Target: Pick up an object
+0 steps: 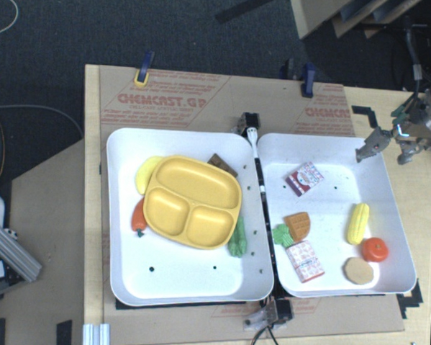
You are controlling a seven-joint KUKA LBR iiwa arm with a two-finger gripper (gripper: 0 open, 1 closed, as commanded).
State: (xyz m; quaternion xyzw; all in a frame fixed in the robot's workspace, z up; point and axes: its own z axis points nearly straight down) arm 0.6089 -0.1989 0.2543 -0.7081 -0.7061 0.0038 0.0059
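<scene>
My gripper (387, 150) hangs over the far right corner of the right bin (339, 159), fingers spread open with nothing between them. Below it in that bin lie a red-and-white packet (304, 178), a yellow corn cob (358, 222), a red tomato (374, 249), a tan round biscuit (358, 271), an orange piece with green leaves (293, 227) and a second red-and-white packet (306, 260). The corn is the closest to the gripper, well in front of it.
The left bin (181, 285) holds a yellow divided plate (192, 201) resting on a yellow fruit (147, 173), a red piece (139, 218), a green piece (238, 240) and a brown piece (222, 163). Clamps (142, 69) (307, 79) sit at the board's far edge.
</scene>
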